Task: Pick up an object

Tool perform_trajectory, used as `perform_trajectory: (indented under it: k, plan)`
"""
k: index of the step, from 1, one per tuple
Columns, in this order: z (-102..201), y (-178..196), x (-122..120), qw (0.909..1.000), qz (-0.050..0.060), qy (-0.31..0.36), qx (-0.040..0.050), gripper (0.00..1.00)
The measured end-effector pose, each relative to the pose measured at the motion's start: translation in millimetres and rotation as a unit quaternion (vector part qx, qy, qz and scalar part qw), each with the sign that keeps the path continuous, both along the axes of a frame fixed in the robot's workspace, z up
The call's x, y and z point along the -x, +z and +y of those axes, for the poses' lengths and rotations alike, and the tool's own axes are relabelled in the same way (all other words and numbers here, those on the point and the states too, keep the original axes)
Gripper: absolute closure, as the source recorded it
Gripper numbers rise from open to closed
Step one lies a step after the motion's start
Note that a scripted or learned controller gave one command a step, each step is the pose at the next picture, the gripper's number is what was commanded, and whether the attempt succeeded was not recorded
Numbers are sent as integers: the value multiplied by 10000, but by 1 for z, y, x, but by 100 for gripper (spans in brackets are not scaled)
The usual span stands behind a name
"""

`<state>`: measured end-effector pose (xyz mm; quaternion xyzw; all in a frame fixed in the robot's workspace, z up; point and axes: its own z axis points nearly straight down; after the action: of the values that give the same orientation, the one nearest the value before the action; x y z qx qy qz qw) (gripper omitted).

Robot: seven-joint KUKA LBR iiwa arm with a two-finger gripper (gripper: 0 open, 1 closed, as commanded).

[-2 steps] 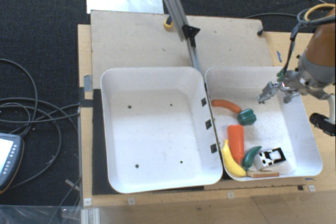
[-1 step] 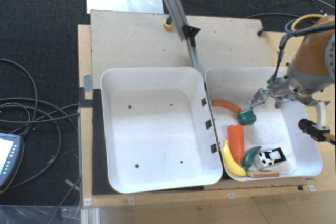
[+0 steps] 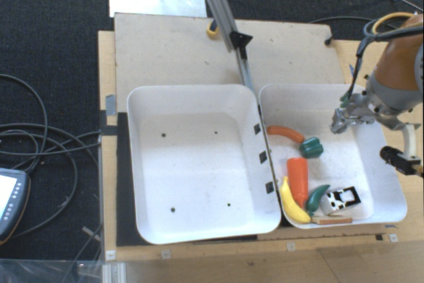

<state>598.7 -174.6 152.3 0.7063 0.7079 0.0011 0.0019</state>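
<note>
White plastic toys crowd the near half of the right-hand shallow white bin [image 3: 371, 142]: a curved orange carrot with a green top [image 3: 291, 136], an upright orange cylinder [image 3: 298, 181], a yellow banana [image 3: 292, 203], a dark green curved piece [image 3: 317, 197] and a black-and-white block [image 3: 343, 199] (all bunched near the divider, I judge because they slid or were dropped there). My two-finger gripper [image 3: 340, 124] hangs over that bin's far right part, well apart from all 5; I cannot tell its state, and nothing sits in it.

A pale wooden bench [image 3: 107, 142] carries a beige rectangular board [image 3: 172, 50], on which two shallow white plastic bins sit side by side, touching: the left bin [image 3: 136, 209] and the right bin [image 3: 387, 192]
</note>
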Motion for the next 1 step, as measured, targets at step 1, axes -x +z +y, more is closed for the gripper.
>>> perform_trajectory:
  k: [1]
  plan:
    - [3,46,5,10000,-9,6,3,100]
